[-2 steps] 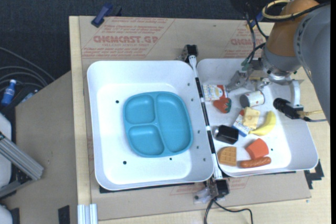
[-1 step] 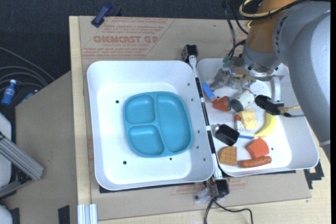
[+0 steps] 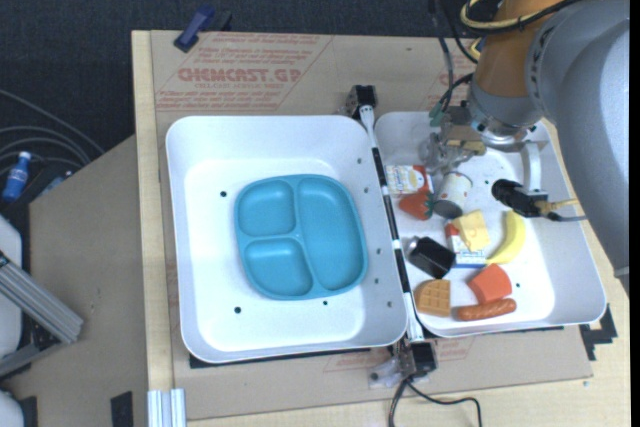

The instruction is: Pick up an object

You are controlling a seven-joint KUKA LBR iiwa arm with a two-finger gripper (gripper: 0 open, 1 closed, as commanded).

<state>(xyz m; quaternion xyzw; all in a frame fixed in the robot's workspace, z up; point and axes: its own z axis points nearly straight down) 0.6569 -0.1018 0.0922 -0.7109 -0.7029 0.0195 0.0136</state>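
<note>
The right bin holds several small items. Among them are a white and red packet, a red round piece, a white cylinder, a yellow block, a banana, a black block, a waffle, a red cube and a sausage. My gripper hangs over the far part of this bin, just above and right of the packet and close to the white cylinder. Nothing shows between its tips.
The left bin carries a blue divided plate. The black divider rail runs between the bins. The grey arm with its orange band comes in from the upper right. A blue object lies beyond the bench.
</note>
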